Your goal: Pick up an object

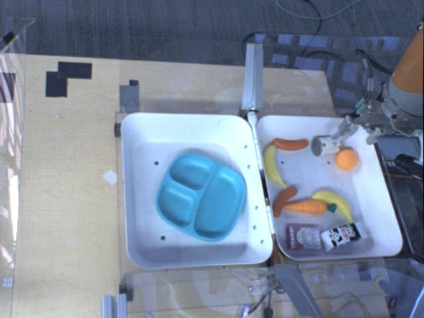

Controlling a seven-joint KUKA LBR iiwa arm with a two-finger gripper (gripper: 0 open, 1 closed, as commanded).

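**Gripper over right bin, far corner**

Fingers' spread: cannot tell. Gripper point(341, 132) just above orange point(346, 159). Right bin point(391, 234): sausages, bananas, carrot point(306, 207), carton point(340, 235) left of and below the orange. Left bin point(132, 177) holds blue plate point(201, 196).

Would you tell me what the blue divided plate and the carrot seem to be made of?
Blue divided plate: likely moulded plastic, smooth with a soft sheen and rounded compartments. Carrot: probably toy plastic, uniformly orange and slightly glossy; rubber is possible.
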